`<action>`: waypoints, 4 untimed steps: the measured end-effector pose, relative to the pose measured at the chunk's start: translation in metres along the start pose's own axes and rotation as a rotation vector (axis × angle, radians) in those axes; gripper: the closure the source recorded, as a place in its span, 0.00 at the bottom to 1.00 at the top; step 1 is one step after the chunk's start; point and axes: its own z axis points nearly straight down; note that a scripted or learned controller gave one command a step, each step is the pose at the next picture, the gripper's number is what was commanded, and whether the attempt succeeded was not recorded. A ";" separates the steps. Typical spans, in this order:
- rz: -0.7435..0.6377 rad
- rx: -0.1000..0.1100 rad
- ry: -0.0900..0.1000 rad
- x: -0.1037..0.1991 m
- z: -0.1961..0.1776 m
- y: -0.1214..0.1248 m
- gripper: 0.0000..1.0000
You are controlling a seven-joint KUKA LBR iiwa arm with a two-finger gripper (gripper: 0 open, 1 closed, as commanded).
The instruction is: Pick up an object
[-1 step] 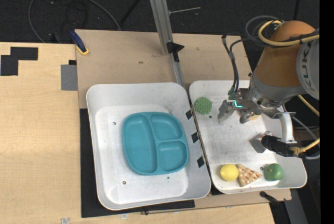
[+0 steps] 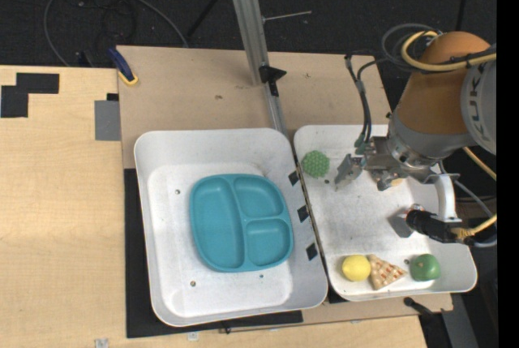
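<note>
The right bin [image 2: 357, 212] holds the loose objects. A green bumpy ball [image 2: 315, 164] lies near its far left corner. Along the near edge sit a yellow lemon [image 2: 355, 267], a pizza slice toy [image 2: 386, 273] and a green round fruit [image 2: 424, 266]. My gripper [image 2: 366, 176] hangs over the bin's far half, just right of the green ball and apart from it. It is open, and nothing shows between its fingers [image 2: 345, 171].
The left bin [image 2: 162, 168] holds a teal divided plate [image 2: 241, 221]. A metal post [image 2: 253, 38] rises behind the bins. Black clips [image 2: 302, 212] join the bins along their shared edge. A black cable fitting [image 2: 422, 223] hangs off the arm over the right bin.
</note>
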 end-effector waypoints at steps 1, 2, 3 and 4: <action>0.002 0.006 0.000 -0.003 0.057 -0.011 0.00; 0.001 -0.005 -0.001 -0.008 0.103 -0.013 0.00; 0.002 -0.004 0.001 -0.009 0.111 -0.010 0.00; 0.005 -0.012 0.007 -0.006 0.100 -0.007 1.00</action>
